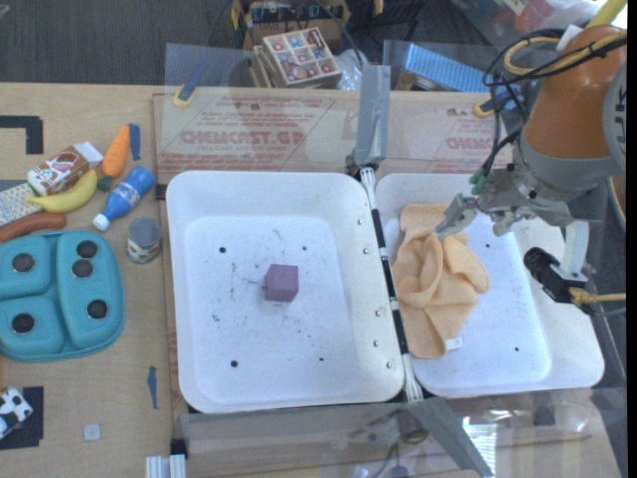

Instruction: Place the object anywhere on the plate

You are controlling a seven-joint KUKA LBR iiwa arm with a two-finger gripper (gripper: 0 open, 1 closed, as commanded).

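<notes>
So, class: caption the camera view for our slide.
End effector hovers over tan cloth in right bin; purple cube sits in left bin.

I see faint reddish mirrored lettering on the clear panel (261,127) along the far edge of the left bin (189,267); I can't read it, and the same goes for the one (463,127) behind the right bin (582,366). The patterned box (299,55) beyond the bench's far edge shows tiles but no readable words.
</notes>
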